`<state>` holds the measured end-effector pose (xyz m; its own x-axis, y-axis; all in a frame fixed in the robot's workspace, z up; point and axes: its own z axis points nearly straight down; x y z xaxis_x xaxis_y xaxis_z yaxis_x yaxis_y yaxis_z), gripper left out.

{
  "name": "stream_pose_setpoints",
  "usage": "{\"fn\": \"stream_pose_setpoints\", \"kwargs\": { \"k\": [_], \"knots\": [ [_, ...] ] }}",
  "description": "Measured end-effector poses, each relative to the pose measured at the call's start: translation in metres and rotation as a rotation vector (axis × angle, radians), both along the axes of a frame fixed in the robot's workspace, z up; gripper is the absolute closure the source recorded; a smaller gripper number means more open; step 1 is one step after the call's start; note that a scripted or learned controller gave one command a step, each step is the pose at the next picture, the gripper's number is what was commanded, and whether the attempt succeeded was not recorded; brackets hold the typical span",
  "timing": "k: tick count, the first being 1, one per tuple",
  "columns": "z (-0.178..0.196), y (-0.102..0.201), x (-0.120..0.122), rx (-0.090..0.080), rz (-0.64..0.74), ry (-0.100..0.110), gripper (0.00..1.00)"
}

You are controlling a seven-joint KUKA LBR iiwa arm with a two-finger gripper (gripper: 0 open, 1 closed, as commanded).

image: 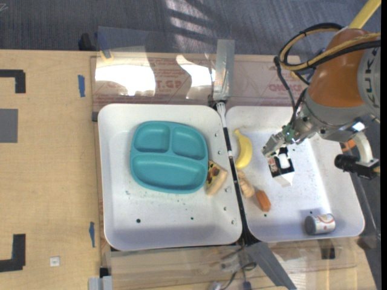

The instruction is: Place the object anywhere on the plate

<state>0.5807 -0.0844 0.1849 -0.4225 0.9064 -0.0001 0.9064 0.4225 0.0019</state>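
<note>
Wooden bench point(42, 180) bearing two white bins. The gripper point(273, 148) hangs over the right bin point(338, 216), jaws parted and holding nothing. A banana point(243, 149) lies just left of the jaws; farther left, the teal plate point(169, 156) sits in the left bin point(121, 222).

Left bin point(115, 222) holds the plate point(169, 156) with a pizza slice point(214, 176) beside its right edge; right bin point(344, 216) holds a banana point(243, 149), carrot point(262, 200), and can point(320, 223) near its front corner.
</note>
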Motion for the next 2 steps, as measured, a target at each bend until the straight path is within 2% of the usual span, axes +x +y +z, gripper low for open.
{"fn": "stream_pose_setpoints", "kwargs": {
  "k": [1,2],
  "knots": [
    [0.0,0.1,0.005,0.002,-0.064,-0.001,1.0],
    [0.001,0.161,0.041,0.0,0.347,-0.004,1.0]
  ]
}}
